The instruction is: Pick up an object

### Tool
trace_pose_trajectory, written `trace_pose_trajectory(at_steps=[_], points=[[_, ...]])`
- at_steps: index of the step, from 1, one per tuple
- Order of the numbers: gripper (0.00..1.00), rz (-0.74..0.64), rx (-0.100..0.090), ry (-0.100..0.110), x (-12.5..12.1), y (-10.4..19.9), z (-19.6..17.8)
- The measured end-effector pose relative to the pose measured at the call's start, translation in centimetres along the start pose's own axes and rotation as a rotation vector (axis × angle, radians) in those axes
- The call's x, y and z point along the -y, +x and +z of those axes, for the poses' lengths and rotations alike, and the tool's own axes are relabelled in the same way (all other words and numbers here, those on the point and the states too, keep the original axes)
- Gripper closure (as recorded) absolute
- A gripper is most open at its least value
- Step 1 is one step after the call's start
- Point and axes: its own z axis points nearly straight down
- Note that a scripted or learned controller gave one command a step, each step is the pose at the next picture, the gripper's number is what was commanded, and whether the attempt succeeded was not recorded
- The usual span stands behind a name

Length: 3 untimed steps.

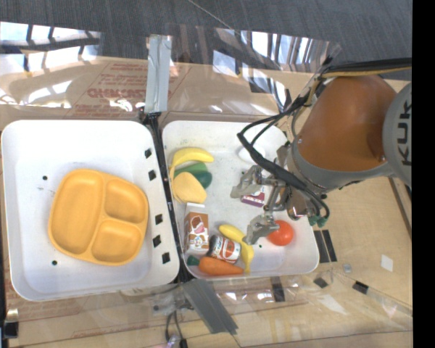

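Down at the near edge of the right bin (pixel 304 263) lies a carrot (pixel 219 267), with a small can (pixel 225 249) and a banana (pixel 239 241) crowded against it. Now look: the gripper (pixel 257 209) hangs low over that bin, fingers spread, nothing between them that I can see. A red tomato (pixel 280 233) sits touching the lower finger (pixel 261 229). That's the worry, I'd say: round and smooth, it could roll off toward the wall as the fingers come together. Over in the left bin (pixel 22 143) the yellow tray (pixel 98 214) sits well apart.
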Motion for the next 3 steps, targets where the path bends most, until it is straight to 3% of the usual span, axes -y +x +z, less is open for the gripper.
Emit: trace_pose_trajectory(at_steps=[1,2,3], points=[[0.0,-0.044,-0.009,-0.004,2.2,-0.9,11.4],[0.0,-0.053,-0.002,-0.003,1.4,-9.0,16.0],[0.0,-0.022,0.007,0.002,5.9,-5.3,8.5]])
